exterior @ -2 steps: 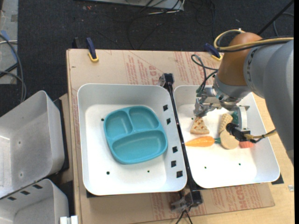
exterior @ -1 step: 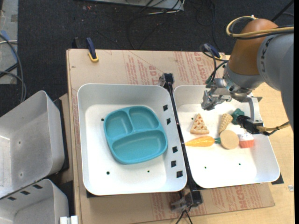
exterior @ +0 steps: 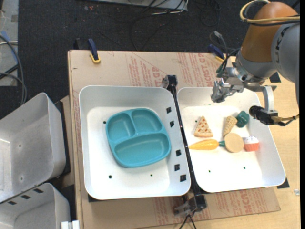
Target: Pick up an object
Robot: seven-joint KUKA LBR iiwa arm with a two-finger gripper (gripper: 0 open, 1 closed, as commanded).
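Nothing has been picked up yet. No toy is seen in the gripper, so the whole grasp is judged still to do.

Taking the pizza slice (exterior: 203,127) as the landmark, the left bin (exterior: 95,175) lies well to its left on the worktop (exterior: 124,63). That bin carries only a blue divided plate (exterior: 138,137), lying flat. A row of black clips (exterior: 177,152) runs along the shared wall between the plate and the slice.

The slice lies in the right bin (exterior: 238,171), and 5 more toys lie around it:
- A carrot (exterior: 204,145) sits just in front of the slice.
- A cone (exterior: 229,124) sits just to its right.
- A round biscuit (exterior: 233,142) lies to its right and a little nearer, touching the carrot's tip.
- A teal piece (exterior: 242,119) lies beyond the cone.
- A cupcake (exterior: 251,143) is farthest right.

The gripper (exterior: 220,95) hangs behind the slice and slightly right, over the bin's far wall. Whether the jaws are apart or together cannot be told.

The slice and the cone look like the closest candidates. The slice has free space around it, while the cone, biscuit and teal piece crowd each other, which could spoil a grasp there.
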